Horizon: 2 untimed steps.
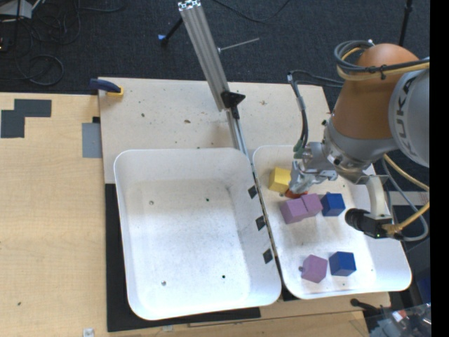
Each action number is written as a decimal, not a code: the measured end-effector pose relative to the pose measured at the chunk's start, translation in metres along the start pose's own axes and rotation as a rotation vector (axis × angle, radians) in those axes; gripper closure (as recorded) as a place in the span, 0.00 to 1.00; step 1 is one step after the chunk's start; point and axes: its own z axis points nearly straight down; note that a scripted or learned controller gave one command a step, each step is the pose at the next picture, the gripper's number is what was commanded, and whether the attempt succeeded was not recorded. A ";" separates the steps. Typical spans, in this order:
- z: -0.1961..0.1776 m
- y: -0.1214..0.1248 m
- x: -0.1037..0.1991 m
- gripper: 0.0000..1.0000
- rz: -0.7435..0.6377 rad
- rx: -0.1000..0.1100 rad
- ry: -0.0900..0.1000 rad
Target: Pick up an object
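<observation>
The grey arm (382, 118) with its orange band reached in from three o'clock, and its pincer (300, 183) hung low over the upper part of the right bin (393, 276). Whether the pincer was spread or pressed together could not be told, and nothing could be seen between its tips.

A yellow block (280, 180) sat just beside the pincer at its nine o'clock. A large purple block (301, 208) lay just beside the pincer at its six o'clock, with a sliver of something red showing at the block's upper left edge. Touching that purple block at its three o'clock was a blue cube (333, 203).

Well apart, toward six o'clock in the same bin, a smaller purple block (314, 267) and a second blue cube (342, 262) lay side by side.

The left bin (133, 181) sat on the table (161, 111) at nine o'clock of the right one, its floor only speckled with dark flecks.
</observation>
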 end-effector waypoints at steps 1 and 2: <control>-0.002 0.000 0.049 1.00 0.001 -0.001 -0.001; 0.013 0.002 0.108 1.00 0.000 0.002 -0.001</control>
